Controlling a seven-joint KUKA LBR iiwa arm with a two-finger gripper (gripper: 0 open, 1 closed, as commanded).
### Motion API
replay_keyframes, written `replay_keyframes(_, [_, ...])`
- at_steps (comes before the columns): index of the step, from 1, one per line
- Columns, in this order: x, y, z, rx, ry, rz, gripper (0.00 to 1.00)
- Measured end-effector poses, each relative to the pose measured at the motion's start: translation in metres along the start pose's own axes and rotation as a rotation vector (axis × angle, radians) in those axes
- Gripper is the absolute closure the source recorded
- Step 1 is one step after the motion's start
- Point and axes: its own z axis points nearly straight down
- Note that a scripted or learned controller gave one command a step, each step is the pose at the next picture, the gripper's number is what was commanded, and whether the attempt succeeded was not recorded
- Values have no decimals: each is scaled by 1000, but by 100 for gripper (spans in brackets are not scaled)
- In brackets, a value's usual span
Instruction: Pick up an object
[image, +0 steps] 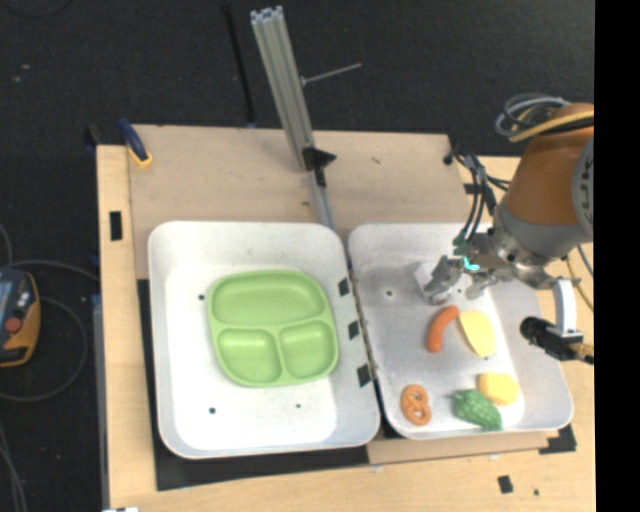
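Over the right bin (395, 255) the gripper (441, 282) hangs low above bare floor, just up and left of the orange sausage-shaped piece (441, 329), and whether its jaws are apart or together I cannot tell at this slant. That piece looks the nearest candidate, touching or nearly touching the pale yellow piece (478, 333), so a good pick would probably straddle its narrow width to avoid nudging the neighbour. A pretzel (416, 403), a green leafy toy (477, 409) and a yellow block (499, 388) lie near the front rim, while the green divided plate (271, 327) sits in the left bin (180, 300)
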Motion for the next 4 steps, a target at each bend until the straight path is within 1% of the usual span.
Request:
replay_keyframes(1, [0, 1, -2, -4, -1, -1, 0])
replay_keyframes(2, [-2, 0, 61, -1, -1, 1, 0])
replay_keyframes(3, [-3, 0, 103, -3, -2, 2, 0])
replay_keyframes(4, [-4, 1, 90, -7, -2, 6, 100])
